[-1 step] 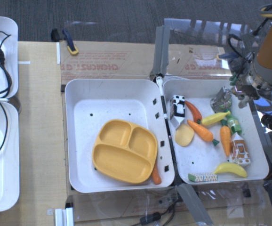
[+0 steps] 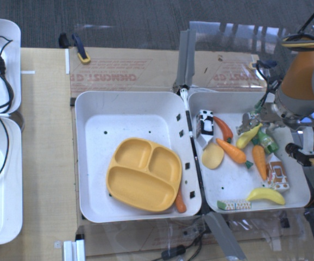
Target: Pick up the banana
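A yellow banana (image 2: 267, 196) lies flat near the front edge of the right bin (image 2: 222, 186), next to a small printed carton (image 2: 277, 176). My gripper (image 2: 253, 123) hangs low over the back of the same bin, well behind the banana. Its tip sits right at the upper end of a second yellow-green elongated piece (image 2: 246, 138) that slants down to the left. I cannot tell whether that piece is gripped or merely lying under the tip. The arm's orange band (image 2: 301, 75) rises at the far right.
Around the gripper lie two orange carrots (image 2: 232, 150) (image 2: 259, 162), a red-orange piece (image 2: 224, 128), a green item (image 2: 267, 141), a pale round piece (image 2: 213, 156) and a black-and-white toy (image 2: 205, 123). The left bin (image 2: 92, 145) holds a yellow divided plate (image 2: 144, 173) and a small carrot (image 2: 180, 204).
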`<state>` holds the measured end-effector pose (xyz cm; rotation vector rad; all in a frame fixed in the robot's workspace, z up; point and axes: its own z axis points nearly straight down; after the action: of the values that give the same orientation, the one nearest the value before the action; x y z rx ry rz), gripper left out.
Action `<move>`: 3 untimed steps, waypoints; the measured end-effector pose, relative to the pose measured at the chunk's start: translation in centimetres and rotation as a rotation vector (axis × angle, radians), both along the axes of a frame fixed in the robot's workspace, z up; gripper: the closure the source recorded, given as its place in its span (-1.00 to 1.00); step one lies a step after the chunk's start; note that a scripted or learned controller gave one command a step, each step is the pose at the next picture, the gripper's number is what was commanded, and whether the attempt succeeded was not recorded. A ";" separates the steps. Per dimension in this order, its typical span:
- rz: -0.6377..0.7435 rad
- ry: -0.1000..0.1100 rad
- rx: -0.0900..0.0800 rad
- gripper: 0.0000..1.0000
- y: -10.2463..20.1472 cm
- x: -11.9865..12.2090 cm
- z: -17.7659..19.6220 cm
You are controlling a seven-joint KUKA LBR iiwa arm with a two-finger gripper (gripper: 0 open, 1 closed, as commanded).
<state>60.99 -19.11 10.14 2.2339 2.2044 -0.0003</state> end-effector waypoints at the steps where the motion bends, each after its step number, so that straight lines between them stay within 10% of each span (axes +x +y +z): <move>1: -0.293 0.002 0.001 -1.00 -0.4 4.9 7.9; 2: -0.097 0.003 0.002 -1.00 -0.6 2.2 -1.0; 3: -0.096 0.015 0.007 1.00 -0.4 2.0 -0.4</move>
<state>63.00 -19.51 9.72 2.3493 2.1048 -0.0098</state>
